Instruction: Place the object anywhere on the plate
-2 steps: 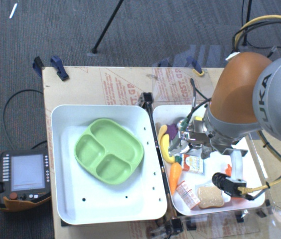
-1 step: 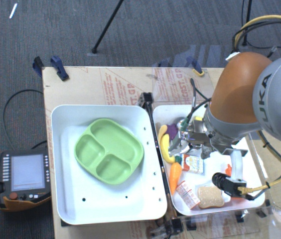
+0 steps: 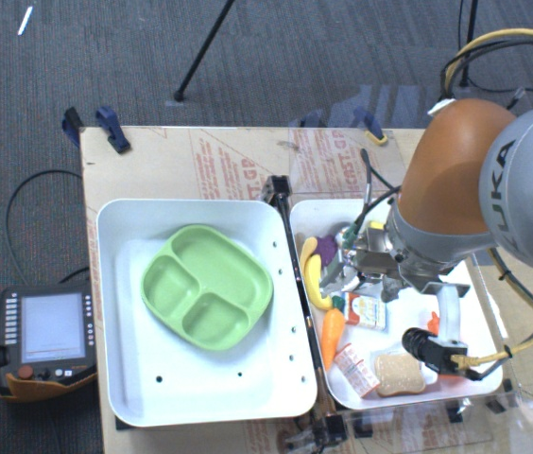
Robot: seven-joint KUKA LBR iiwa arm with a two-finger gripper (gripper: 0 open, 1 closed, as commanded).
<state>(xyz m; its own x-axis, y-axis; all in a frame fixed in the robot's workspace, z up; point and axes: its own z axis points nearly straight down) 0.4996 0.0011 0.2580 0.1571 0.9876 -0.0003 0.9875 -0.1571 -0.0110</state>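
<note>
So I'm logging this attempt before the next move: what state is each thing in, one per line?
green plate: in the left bin, upright, nothing on it.
banana: lying in the right bin, by its left wall.
carrot: lying below the banana.
bread slice: flat near the front edge.
small carton: lying under the gripper.
gripper: low over the right bin's toys.

A robotics lab is indicated. The surface is a board held by blue clamps and set over grey carpet. A teach pendant with a screen is seen on the floor at the left, tripod legs are seen behind, and cables are looped near the industrial arm.
</note>
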